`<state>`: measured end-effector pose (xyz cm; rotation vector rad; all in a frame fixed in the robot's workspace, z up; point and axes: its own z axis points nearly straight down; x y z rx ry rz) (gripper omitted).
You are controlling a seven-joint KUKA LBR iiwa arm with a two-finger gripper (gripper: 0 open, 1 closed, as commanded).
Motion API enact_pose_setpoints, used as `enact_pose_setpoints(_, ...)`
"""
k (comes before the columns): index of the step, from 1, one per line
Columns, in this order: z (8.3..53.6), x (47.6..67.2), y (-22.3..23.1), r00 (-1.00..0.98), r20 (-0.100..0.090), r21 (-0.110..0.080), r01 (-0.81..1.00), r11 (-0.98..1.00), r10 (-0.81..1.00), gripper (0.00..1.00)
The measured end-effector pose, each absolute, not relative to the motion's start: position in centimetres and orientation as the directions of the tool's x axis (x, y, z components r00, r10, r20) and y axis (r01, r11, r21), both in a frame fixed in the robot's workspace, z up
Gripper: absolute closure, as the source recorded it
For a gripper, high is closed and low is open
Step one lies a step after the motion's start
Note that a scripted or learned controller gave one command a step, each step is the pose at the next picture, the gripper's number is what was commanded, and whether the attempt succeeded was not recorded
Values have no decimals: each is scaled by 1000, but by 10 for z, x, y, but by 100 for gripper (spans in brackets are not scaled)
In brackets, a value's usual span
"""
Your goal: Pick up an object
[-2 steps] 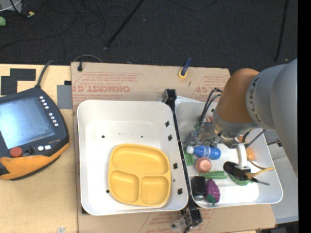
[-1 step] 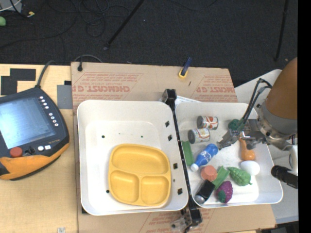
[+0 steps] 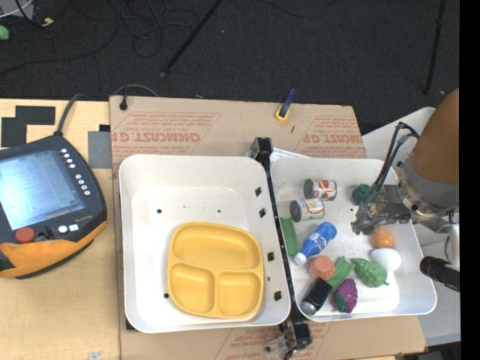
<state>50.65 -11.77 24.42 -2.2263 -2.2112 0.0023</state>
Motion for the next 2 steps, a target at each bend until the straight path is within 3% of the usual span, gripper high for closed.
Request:
enact_pose_setpoints(1, 317, 500, -53, -6, 2, 5, 1000, 6, 1000, 100)
enact_pose_setpoints(2, 420, 544, -1, -6, 1, 11, 1000, 6, 1000, 100)
